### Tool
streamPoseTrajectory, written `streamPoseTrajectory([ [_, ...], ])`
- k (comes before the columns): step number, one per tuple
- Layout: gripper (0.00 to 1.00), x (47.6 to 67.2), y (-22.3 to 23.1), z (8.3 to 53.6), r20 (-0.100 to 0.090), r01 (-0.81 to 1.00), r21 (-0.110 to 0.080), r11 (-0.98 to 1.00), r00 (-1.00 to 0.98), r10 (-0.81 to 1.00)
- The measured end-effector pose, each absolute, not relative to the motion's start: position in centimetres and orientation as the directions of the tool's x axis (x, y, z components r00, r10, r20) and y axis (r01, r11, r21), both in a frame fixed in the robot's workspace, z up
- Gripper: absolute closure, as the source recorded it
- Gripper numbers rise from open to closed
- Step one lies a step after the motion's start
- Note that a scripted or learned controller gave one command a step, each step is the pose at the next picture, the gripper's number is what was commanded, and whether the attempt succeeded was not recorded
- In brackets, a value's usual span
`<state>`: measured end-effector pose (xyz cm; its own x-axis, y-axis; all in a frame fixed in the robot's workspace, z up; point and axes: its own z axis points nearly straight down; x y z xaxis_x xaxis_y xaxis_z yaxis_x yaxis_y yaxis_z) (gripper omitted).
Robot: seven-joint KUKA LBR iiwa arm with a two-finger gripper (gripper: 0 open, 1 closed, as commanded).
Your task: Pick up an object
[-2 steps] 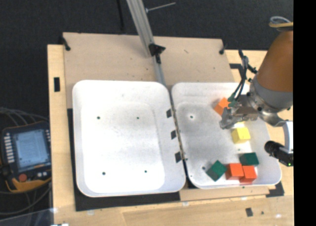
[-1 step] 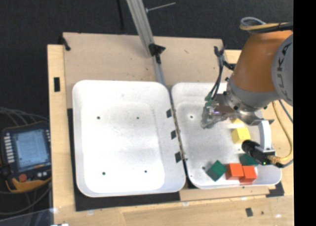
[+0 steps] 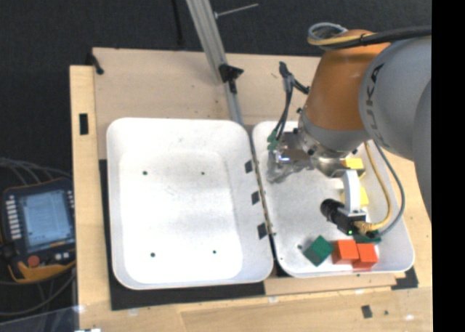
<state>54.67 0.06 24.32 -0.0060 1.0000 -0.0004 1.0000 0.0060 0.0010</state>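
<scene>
Camera view: we are looking down at a slant on a tan surface (image 3: 160, 83) that is carrying two white bins side by side. The arm (image 3: 349, 98), grey with its orange band, is reaching in from the right and hanging over the upper part of the right bin (image 3: 298, 211). The hand (image 3: 278, 167) is sitting low at that bin's upper left, close to the wall it shares with the left bin (image 3: 174, 192). We cannot tell whether the hand is apart or together, and we are seeing nothing held in it.

The things to pick are lying along the near edge of the right bin, well apart from the hand. A green block (image 3: 317, 249) is resting tilted. Just beside it on the right an orange block (image 3: 344, 250) is touching a second orange block (image 3: 366, 253). A yellow thing (image 3: 355, 166) is peeking out from under the wrist, too hidden for us to name.

Off the surface, at the left, a handheld controller (image 3: 40, 221) with a lit screen is lying.
</scene>
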Motion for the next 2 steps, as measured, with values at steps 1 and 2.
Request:
streamPoseTrajectory([
  [1,1.00,57.6,5.4,23.9,0.001,1.000,0.002,0.008,-0.008,1.000],
  [2,1.00,59.9,9.6,24.1,0.001,1.000,0.002,0.007,-0.007,1.000],
])
